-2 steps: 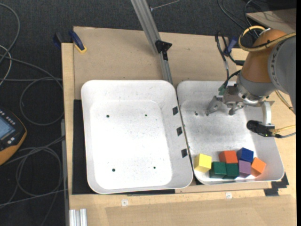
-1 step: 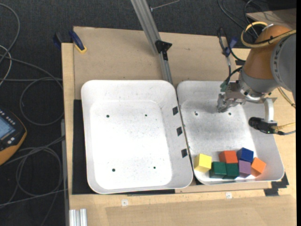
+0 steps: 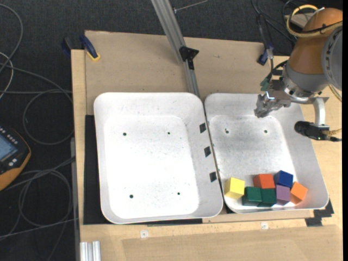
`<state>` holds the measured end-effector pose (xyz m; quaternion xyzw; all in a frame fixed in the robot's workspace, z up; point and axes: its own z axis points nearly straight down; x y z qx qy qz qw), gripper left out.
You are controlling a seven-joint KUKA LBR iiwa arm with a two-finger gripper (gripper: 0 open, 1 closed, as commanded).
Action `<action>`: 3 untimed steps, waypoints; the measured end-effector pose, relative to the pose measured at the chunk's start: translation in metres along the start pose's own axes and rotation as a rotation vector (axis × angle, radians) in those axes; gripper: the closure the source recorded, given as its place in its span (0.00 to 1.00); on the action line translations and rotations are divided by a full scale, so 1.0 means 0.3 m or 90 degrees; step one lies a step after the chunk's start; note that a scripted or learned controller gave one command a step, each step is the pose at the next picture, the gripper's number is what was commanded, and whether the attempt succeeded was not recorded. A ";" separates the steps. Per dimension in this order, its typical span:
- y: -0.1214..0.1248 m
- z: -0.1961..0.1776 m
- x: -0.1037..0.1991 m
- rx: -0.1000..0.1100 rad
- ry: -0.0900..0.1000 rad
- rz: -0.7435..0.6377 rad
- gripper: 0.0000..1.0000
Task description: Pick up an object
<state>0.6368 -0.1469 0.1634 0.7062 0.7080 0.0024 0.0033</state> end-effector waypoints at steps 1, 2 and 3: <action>0.008 -0.167 0.000 0.000 0.000 0.000 1.00; 0.034 -0.218 0.189 0.002 0.002 -0.003 1.00; 0.039 -0.213 0.403 0.005 0.003 -0.003 1.00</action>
